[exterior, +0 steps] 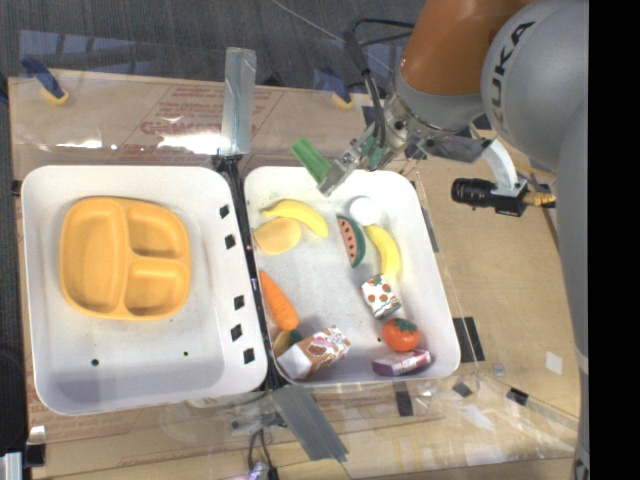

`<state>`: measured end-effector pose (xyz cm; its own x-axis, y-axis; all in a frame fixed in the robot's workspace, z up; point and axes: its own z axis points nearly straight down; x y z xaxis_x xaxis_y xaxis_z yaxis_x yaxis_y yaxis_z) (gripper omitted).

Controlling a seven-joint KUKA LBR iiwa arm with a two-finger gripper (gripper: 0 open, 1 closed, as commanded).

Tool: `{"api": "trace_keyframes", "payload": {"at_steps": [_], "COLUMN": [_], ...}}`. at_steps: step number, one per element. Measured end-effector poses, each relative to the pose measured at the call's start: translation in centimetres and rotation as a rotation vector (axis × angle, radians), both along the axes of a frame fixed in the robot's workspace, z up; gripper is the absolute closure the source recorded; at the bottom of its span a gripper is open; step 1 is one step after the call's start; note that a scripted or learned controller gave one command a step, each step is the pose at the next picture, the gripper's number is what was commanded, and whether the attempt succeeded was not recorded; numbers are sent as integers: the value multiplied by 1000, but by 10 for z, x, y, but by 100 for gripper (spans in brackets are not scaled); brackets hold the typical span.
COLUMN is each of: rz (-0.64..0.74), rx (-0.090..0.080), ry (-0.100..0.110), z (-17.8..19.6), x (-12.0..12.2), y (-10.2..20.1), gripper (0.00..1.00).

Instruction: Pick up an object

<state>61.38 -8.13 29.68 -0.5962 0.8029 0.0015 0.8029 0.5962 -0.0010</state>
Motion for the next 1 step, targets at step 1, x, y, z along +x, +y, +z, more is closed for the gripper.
{"api": "trace_keyframes", "payload": {"at_steps": [1], "rz": [-76], "rx": [-1], "ry": [1], "z": [-15], "x": [43], "y": [39], "gripper": [100]}}
